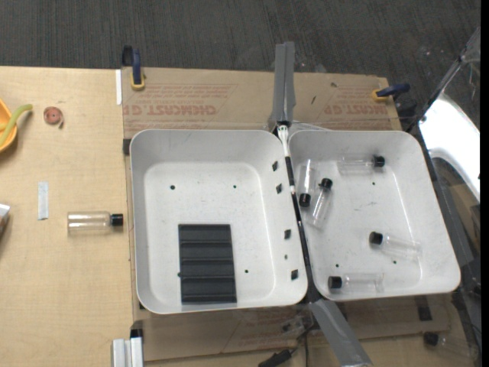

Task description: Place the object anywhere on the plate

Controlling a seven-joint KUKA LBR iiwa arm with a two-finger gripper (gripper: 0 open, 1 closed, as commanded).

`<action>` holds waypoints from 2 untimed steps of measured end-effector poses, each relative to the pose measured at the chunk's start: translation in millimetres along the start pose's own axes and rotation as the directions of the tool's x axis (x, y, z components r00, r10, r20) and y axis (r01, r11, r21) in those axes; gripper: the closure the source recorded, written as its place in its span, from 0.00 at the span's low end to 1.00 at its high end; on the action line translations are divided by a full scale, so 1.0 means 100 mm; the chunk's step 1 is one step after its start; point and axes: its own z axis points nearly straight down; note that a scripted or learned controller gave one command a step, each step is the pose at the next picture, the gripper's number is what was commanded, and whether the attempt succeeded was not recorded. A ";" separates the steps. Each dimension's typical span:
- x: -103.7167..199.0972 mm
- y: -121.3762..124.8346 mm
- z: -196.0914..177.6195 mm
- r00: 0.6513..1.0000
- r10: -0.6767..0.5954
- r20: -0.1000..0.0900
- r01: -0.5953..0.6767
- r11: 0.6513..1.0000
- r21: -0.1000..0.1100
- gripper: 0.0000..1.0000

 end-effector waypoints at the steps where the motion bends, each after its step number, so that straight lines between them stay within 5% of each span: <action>1: 0.17 0.00 0.00 0.991 0.131 -0.001 -0.131 0.991 -0.001 0.00; 2: -0.06 0.03 0.00 0.963 0.270 0.000 -0.270 0.963 0.000 0.00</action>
